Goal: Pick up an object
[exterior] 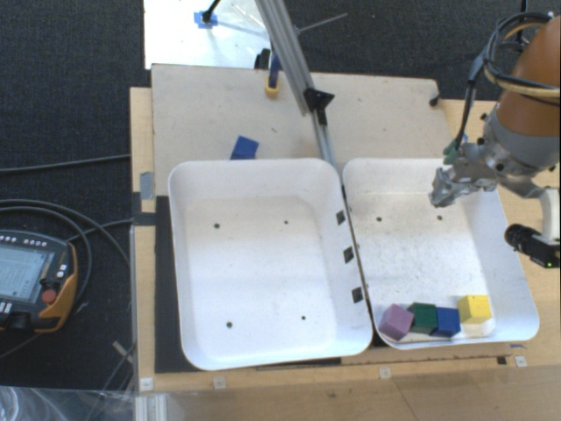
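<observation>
Four small blocks lie in a row along the near edge of the right bin [412, 244]: a purple block [396, 320], a green block [424, 316], a blue block [447, 322] and a yellow block [475, 309]. My gripper [444, 189] hangs over the far right part of that bin, well away from the blocks. Nothing shows between its fingers.
The left bin [188, 261] sits beside the right one. A loose blue piece [244, 148] lies on the board behind the left bin. A slanted metal pole [294, 60] crosses the back. A teach pendant [31, 274] and cables lie at the far left.
</observation>
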You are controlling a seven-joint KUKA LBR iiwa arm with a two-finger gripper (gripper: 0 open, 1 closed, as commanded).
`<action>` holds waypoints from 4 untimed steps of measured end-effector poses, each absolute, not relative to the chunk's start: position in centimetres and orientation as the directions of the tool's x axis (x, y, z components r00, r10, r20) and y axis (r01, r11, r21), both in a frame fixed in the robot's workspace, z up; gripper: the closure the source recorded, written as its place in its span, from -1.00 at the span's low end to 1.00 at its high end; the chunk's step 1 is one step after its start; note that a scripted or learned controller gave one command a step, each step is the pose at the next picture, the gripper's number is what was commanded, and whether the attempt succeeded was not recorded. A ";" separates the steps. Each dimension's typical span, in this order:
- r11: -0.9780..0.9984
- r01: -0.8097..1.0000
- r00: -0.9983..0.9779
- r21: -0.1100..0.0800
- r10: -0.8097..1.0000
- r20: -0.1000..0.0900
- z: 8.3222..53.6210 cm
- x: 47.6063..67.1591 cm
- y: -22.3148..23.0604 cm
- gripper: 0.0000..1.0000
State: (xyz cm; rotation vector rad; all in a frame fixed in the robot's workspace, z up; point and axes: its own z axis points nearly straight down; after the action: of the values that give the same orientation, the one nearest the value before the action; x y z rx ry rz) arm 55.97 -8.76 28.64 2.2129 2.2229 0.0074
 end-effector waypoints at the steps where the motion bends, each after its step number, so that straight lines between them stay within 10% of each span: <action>1: -0.005 1.000 0.005 -0.006 1.000 0.000 18.6 51.3 -14.6 1.00; 2: 0.004 1.000 -0.004 0.009 1.000 -0.003 24.8 52.1 -15.4 1.00; 4: 0.006 1.000 -0.005 0.004 1.000 -0.002 19.3 60.0 -12.9 1.00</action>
State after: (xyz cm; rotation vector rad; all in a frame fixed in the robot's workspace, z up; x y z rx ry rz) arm 59.97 -12.93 19.27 2.2126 2.2249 0.0021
